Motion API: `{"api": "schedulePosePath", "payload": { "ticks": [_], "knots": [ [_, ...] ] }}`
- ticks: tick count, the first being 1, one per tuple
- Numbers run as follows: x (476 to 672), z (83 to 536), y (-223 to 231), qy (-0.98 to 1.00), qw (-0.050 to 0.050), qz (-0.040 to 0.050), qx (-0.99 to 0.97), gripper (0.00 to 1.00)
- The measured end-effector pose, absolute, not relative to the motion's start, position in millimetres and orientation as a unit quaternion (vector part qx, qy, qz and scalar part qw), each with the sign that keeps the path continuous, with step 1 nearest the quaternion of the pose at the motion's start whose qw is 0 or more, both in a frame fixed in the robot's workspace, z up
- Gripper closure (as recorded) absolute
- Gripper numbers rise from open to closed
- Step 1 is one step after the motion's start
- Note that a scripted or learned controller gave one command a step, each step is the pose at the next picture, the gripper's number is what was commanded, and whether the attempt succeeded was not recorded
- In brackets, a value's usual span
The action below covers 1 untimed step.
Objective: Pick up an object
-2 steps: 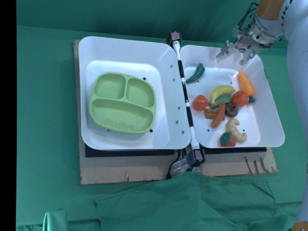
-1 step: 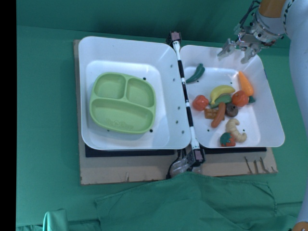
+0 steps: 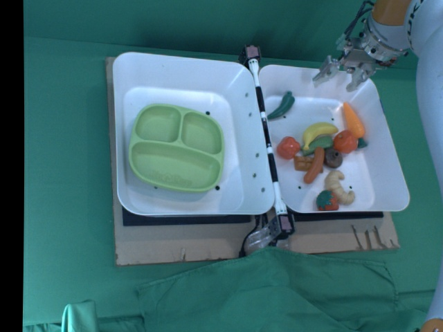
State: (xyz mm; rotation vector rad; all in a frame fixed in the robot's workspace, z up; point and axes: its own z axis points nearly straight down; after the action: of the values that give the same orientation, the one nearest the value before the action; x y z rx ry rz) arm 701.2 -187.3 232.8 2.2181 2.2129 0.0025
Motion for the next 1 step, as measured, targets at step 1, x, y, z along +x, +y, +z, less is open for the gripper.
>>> {"api": "schedulePosePath", "payload": {
  "ticks": [1],
  "knots": [
    [701.2, 238.8, -187.4, 0.706, 0.004, 0.0009, 0.708, 0.0]
  ]
}}
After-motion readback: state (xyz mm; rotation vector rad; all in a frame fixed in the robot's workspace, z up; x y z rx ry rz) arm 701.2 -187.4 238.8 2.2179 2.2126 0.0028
